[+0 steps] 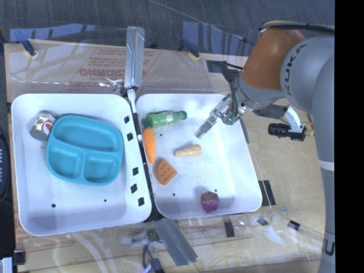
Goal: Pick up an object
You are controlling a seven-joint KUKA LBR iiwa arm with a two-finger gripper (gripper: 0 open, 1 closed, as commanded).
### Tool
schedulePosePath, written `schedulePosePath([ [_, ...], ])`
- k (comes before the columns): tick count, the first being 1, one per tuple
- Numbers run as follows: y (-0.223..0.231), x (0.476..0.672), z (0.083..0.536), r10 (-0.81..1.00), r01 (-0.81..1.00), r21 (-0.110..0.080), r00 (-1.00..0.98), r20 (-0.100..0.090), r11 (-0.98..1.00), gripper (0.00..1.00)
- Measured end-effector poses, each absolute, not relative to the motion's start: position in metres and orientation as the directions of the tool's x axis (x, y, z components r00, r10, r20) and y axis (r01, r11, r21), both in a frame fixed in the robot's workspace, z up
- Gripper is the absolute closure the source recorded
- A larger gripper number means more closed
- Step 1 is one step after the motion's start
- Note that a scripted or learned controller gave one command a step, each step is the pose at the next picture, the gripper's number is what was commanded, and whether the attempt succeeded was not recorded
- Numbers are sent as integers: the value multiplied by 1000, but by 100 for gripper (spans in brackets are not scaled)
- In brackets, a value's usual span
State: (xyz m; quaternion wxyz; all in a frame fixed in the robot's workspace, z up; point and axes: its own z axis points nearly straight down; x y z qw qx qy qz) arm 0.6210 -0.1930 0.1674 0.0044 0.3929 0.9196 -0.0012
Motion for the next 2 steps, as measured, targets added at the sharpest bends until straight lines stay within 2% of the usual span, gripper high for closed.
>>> schedulePosePath([
  [1, -153, 570, 91, 780, 780, -2, -625, 3, 625, 0],
  [2, -202, 488, 182, 809, 809, 3, -587, -8, 587, 0],
])
